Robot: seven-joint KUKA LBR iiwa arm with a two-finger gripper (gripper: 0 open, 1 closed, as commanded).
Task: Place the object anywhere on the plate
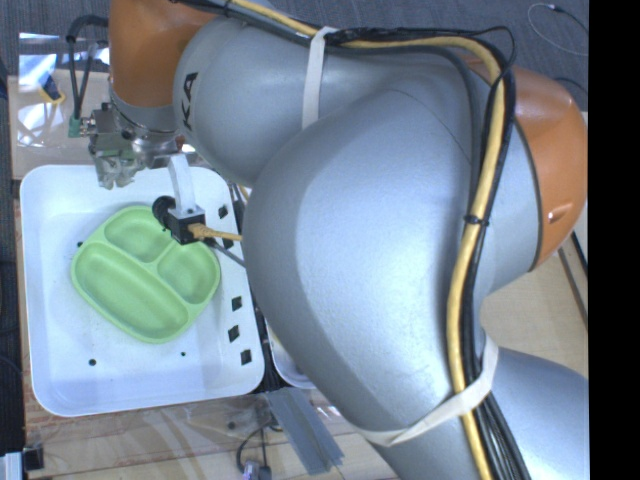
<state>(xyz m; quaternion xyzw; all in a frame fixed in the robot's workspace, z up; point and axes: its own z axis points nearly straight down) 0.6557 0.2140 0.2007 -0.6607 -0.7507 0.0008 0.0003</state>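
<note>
You have the green plate (130,298) lying flat in the left white bin (50,288), turned at an angle, with its three compartments open to the sky. It sits roughly in the middle of the bin floor, well inside the walls. That reads as deliberate: there is room to drop in from above on any side, and any compartment will do, since the task lets you place anywhere.

The arm (380,218) folds over from the right and hides everything past that bin. Only a strip of wooden tabletop (150,428) is left along the near edge.

Your pincer (115,176) hangs nose-down over the bin's far left corner, just beyond the plate's far rim and apart from it. It is small and grey against the white wall, so you cannot tell whether it is open or closed, nor whether it carries anything.

As for the object, you cannot place it: either it is hidden at the pincer's tip or it lies under the arm. Judge nothing as delivered, for the plate's compartments look bare.
</note>
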